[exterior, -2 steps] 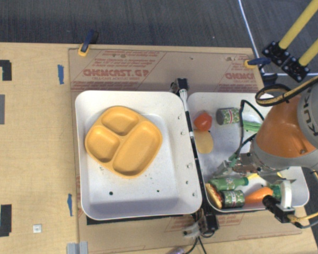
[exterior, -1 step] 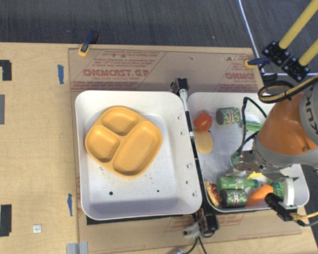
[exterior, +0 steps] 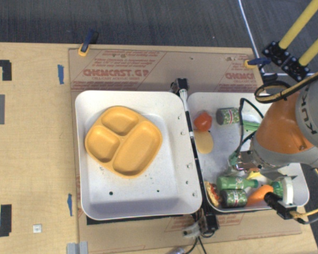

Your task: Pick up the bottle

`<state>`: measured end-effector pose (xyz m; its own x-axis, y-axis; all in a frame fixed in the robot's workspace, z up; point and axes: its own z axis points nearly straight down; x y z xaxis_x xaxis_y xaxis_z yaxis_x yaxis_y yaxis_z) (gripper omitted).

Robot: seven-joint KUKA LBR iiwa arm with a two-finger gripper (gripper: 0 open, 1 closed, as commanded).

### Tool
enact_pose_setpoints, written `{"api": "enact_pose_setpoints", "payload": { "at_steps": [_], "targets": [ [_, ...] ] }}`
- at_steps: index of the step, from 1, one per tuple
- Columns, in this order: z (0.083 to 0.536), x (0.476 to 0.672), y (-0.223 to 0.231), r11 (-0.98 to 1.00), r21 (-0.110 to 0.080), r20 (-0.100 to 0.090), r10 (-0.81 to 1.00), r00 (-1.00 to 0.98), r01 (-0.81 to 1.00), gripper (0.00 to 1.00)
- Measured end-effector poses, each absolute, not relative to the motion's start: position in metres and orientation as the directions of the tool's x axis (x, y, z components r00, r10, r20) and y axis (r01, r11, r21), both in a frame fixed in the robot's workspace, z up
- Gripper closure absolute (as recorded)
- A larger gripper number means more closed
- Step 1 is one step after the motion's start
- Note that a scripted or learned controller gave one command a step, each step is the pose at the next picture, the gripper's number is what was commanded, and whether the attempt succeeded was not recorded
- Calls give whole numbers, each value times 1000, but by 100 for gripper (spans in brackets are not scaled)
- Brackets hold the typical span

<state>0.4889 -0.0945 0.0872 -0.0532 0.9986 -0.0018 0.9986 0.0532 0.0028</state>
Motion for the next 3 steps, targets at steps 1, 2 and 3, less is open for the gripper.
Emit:
{"api": "enact_pose_setpoints", "payload": {
  "at_steps": [1,2,3],
  "targets": [
    [87,531,-95,164,4,-2,986,-164,986,100],
    [88,558,-151,492,4,-5,871,-492,871,100],
    [87,627,-175,711,4,-5,703,-711,703,100]
  ]
}}
